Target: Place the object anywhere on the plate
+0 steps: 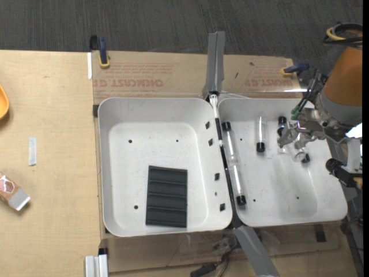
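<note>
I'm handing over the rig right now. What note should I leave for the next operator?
Gripper: low over the far right part of the right bin; I cannot confirm it holds anything.
Things: the dark ribbed plate lies flat in the left bin, nothing on it. A short clear tube lies in the right bin just left of the gripper; a long clear tube lies along that bin's left wall.
Done: no placement yet.
Left: grasp an object, carry it across, set it on the plate.
</note>
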You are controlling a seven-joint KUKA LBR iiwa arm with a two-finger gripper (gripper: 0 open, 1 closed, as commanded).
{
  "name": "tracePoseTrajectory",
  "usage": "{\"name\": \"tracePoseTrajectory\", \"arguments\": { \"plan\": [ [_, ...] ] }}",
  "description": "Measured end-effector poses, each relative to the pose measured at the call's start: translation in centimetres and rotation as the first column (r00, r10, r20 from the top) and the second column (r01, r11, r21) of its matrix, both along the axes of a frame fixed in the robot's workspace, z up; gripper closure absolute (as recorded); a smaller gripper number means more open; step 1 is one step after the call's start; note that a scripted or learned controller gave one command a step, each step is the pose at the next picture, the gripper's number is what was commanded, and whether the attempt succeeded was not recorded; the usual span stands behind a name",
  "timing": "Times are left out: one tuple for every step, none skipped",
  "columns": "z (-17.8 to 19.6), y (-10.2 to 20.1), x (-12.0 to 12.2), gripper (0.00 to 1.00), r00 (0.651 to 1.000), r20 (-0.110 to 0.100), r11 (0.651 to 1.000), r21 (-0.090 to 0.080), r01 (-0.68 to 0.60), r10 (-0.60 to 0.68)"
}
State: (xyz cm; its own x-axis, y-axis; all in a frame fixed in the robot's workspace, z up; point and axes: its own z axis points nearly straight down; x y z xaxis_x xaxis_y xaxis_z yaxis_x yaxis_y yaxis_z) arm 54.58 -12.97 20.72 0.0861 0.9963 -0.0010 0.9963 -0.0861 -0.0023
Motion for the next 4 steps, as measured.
{"name": "tracePoseTrajectory", "arguments": {
  "plan": [
    [11.9,8.4,-3.4,1.0,0.966,0.001,0.966,-0.001,-0.258,0.258],
    [11.4,15.9,-6.2,1.0,0.892,-0.001,0.892,0.001,-0.452,0.452],
    [4.2,22.6,-6.8,1.0,0.946,-0.002,0.946,0.0,-0.323,0.323],
    [1.6,27.5,-6.9,1.0,0.956,-0.003,0.956,0.0,-0.292,0.292]
  ]
}}
